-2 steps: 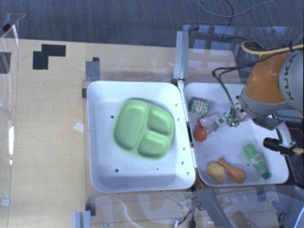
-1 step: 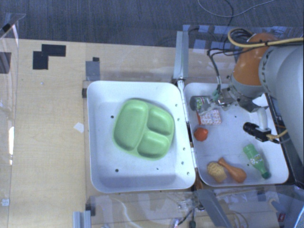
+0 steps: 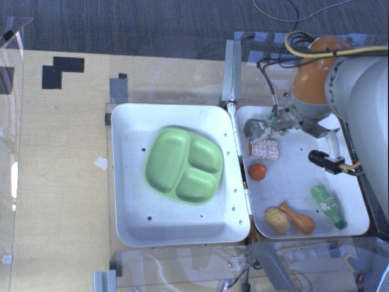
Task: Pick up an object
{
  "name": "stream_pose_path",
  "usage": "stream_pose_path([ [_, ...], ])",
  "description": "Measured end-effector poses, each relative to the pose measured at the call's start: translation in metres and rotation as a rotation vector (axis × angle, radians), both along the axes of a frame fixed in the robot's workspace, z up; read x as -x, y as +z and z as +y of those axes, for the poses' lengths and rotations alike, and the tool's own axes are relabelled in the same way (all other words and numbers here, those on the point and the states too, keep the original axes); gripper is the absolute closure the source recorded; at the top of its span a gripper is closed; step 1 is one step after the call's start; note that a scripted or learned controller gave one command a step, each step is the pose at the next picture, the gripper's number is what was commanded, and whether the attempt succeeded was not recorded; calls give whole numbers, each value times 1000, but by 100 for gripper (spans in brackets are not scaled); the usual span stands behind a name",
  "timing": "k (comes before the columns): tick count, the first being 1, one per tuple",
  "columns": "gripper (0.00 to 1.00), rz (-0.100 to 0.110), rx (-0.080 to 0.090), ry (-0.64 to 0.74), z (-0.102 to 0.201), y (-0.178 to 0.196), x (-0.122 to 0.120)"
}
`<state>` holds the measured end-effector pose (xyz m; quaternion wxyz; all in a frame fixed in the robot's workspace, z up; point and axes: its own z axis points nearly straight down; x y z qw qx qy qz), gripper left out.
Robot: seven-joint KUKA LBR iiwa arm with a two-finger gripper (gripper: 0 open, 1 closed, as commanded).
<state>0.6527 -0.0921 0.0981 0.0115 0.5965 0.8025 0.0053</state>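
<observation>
One green tray (image 3: 184, 165), one tomato (image 3: 258, 171), one bottle (image 3: 328, 206), end effector (image 3: 267, 128) grip state unclear

A light green, three-compartment plastic tray (image 3: 183, 164) lies flat in the left shallow white bin (image 3: 130, 227). Two black tape patches (image 3: 60, 70) are stuck to the pale wooden bench top (image 3: 55, 181). A thin black cable (image 3: 276, 2) loops over the grey carpet (image 3: 134, 11) beyond the bench.
</observation>
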Motion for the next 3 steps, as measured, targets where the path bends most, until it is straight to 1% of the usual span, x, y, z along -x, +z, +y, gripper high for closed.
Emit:
stream_pose_path([
  [1, 0, -8, -2, -9, 1, 1, 13],
  [2, 0, -6, 5, 192, 1, 1, 3],
  [3, 0, -9, 4, 201, 3, 1, 15],
])
